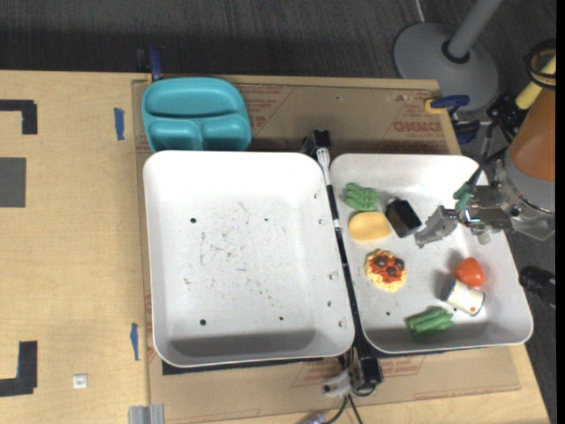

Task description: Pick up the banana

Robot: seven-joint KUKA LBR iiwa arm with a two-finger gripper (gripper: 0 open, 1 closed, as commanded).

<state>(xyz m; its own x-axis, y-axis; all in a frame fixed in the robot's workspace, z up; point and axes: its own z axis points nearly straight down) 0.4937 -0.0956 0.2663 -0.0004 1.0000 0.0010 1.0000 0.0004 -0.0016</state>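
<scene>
A short, rounded yellow piece, the banana [369, 226], is the single yellow thing here. It lies in the right white bin [503, 329], close to the bin's left wall. My gripper [434, 229] hangs over the middle of that bin, to the right of the banana and apart from it. A small black block [403, 217] lies between the two. Nothing shows in the gripper's grasp.
Around the banana lie a green leafy piece [360, 196] behind it, a small pizza [387, 269] in front, a red and white item [468, 285] and a green vegetable [430, 321]. The left white bin [168, 237] sits alongside. A teal tray [196, 113] stands behind it.
</scene>
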